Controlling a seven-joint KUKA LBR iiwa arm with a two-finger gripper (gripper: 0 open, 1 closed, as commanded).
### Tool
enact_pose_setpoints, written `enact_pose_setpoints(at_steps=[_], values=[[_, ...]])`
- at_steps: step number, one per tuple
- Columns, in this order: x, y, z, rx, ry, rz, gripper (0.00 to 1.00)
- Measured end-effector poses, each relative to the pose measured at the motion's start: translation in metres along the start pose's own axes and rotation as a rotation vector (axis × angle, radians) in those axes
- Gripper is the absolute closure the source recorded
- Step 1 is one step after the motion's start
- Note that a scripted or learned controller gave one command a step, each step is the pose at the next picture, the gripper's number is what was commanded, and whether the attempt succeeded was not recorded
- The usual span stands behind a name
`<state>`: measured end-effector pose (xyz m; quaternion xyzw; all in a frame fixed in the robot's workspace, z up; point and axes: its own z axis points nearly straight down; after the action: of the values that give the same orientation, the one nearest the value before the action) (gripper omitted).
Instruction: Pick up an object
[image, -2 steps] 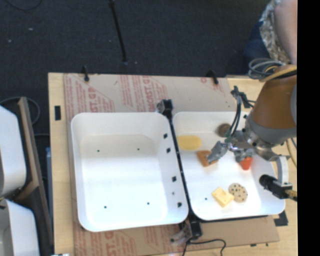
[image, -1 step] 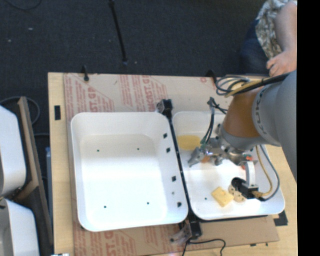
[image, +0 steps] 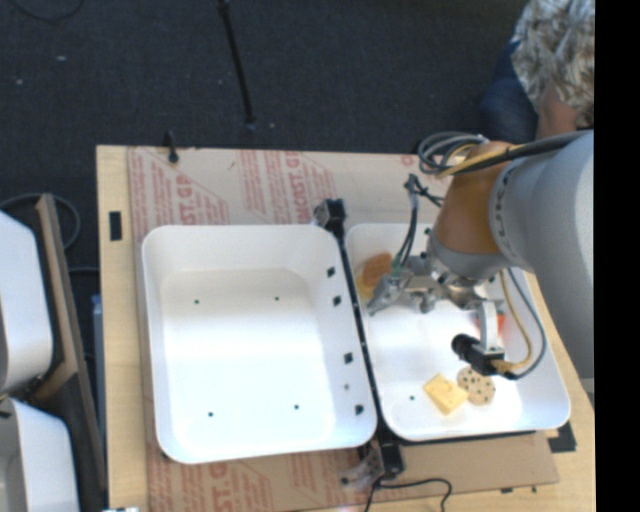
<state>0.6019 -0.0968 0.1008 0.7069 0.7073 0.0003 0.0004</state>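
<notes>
Camera view looks down at a slant on a tabletop (image: 250, 180) covered with printed cardboard, and on it two shallow white bins stand side by side, touching along a dark strip in the middle of the frame. Left bin (image: 165, 300) shows its bare white floor with a few small dark dots. Right bin (image: 545, 405) carries the objects: an orange piece (image: 375, 270) lies near its upper left corner, a yellow block (image: 444, 393) lies near its lower edge, and a round brown cookie with dark spots (image: 478, 386) lies just beside the block, on its right. The grey arm (image: 535, 215) comes in from the right of the frame and bends down over the right bin. Its jaws (image: 400, 293) hang just right of the orange piece, and I cannot tell how far they are open or whether they grip anything.
</notes>
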Motion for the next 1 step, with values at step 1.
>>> enact_pose_setpoints(at_steps=[1], values=[[-0.0126, 0.0535, -0.0001, -0.001, 0.0, 0.0, 0.0]])
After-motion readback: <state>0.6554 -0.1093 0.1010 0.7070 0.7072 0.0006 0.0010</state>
